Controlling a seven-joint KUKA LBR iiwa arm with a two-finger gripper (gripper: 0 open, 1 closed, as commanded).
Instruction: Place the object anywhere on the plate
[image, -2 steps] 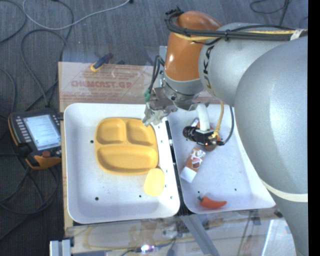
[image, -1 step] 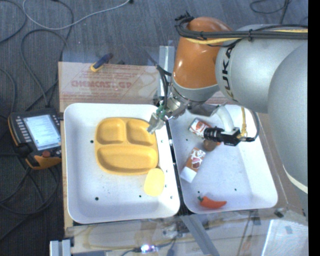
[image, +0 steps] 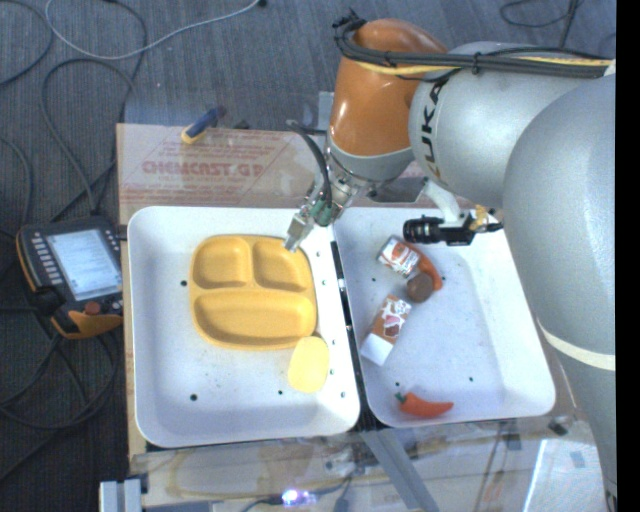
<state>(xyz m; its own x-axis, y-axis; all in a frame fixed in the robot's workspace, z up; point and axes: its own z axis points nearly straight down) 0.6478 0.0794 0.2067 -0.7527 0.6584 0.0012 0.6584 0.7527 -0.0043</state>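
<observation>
A yellow divided plate (image: 250, 290) lies in the left bin (image: 160, 330). My gripper (image: 297, 234) hangs at the plate's far right corner, close to the wall between the two bins. I see nothing held at its tip. A pale yellow rounded object (image: 308, 364) rests on the left bin's floor, just off the plate's near right corner.
The right bin (image: 500, 340) holds a small red-and-white can (image: 398, 257), a brown round piece (image: 420, 288), a small bottle with a white cap (image: 386, 325) and a red chili pepper (image: 426, 405). A teach pendant (image: 70, 275) lies left of the bins. The arm's bulk covers the far right.
</observation>
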